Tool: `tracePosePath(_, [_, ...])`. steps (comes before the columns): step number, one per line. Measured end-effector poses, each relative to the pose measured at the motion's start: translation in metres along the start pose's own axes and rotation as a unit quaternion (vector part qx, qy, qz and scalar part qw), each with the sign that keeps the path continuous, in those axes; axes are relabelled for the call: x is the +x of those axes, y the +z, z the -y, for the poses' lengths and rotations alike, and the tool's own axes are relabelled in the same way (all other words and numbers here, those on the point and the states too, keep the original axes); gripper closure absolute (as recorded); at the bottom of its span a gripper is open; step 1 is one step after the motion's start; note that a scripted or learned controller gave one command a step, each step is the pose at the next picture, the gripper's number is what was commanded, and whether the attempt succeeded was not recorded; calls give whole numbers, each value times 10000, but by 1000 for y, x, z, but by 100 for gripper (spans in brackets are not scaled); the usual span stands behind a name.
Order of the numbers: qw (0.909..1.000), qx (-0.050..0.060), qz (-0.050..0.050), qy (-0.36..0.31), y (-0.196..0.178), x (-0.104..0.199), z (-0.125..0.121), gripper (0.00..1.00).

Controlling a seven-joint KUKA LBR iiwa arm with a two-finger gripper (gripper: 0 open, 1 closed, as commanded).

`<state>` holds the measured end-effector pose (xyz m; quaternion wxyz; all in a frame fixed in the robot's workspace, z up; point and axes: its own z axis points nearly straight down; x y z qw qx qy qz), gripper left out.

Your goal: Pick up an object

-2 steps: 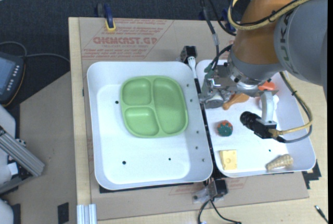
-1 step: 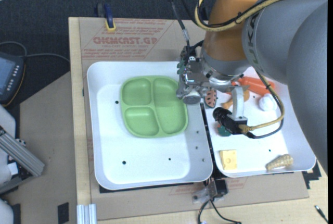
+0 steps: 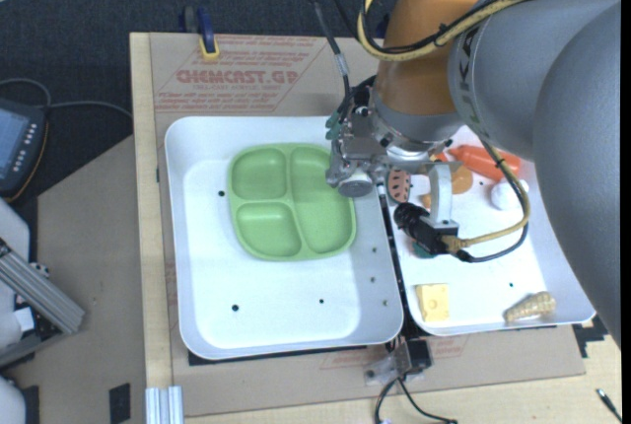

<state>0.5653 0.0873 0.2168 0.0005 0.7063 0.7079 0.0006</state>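
two white bins (image 3: 197,245) — arm (image 3: 552,67) hides the hand (image 3: 367,177), grip unreadable, and partly the orange object (image 3: 483,159).

Two bins sit side by side on a board: the left bin (image 3: 197,245) mid-frame, the right bin (image 3: 483,314) toward the lower right. A divided plate (image 3: 276,200) lies in the left bin's upper half. In the right bin, a square block (image 3: 432,300) lies near the lower left, and a cone-shaped piece (image 3: 529,310) lies to its right. The arm's wrist (image 3: 419,87) hangs over the seam between the bins.
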Motion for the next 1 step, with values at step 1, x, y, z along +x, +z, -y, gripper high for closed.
tracePosePath(1, [10000,0,1,12,-7,-8,-4,100])
